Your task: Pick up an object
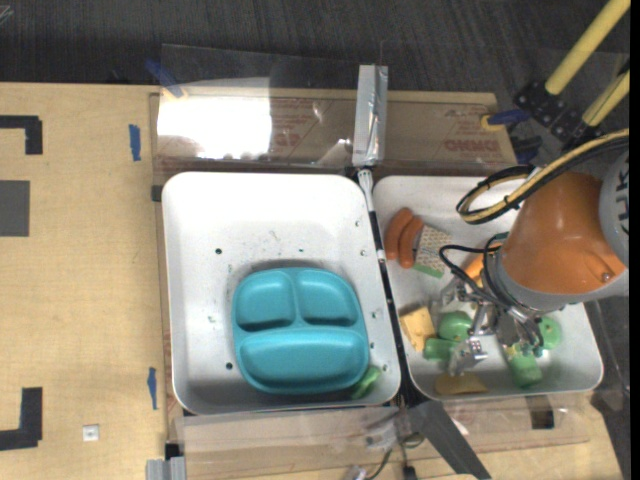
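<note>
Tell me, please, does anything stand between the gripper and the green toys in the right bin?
Nothing visible does: the gripper is already low among the green toys in the right bin.

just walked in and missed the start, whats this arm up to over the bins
A grey arm with an orange band reaches in from the right over the right bin. Its claw sits low among a jumble of small items there: green pieces, a yellow piece and an orange object near the bin's back. Nothing can be seen held between its fingers, so no pick is confirmed. The left bin holds a teal divided tray, untouched.
</note>
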`<state>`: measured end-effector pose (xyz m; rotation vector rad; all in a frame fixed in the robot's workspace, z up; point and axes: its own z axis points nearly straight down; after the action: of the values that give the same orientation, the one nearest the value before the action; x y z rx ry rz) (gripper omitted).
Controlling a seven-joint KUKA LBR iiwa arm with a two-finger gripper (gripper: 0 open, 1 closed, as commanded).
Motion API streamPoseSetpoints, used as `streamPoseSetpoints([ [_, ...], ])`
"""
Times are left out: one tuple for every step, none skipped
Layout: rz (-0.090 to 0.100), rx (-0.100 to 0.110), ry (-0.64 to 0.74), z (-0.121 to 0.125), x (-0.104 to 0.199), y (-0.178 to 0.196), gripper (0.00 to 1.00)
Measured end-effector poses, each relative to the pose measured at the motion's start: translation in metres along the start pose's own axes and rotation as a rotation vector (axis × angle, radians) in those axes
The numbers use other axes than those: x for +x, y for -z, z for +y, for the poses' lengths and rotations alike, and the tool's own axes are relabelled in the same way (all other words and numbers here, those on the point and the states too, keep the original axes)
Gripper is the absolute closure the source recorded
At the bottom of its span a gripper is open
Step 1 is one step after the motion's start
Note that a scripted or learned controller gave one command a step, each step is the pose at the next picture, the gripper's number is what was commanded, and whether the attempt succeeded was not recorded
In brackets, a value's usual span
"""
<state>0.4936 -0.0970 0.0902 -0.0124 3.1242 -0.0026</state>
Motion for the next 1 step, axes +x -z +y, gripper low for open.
streamPoseSetpoints([
  [0.001, 0.0, 0.088, -0.0105, -0.0567, -0.0014, 0.0],
])
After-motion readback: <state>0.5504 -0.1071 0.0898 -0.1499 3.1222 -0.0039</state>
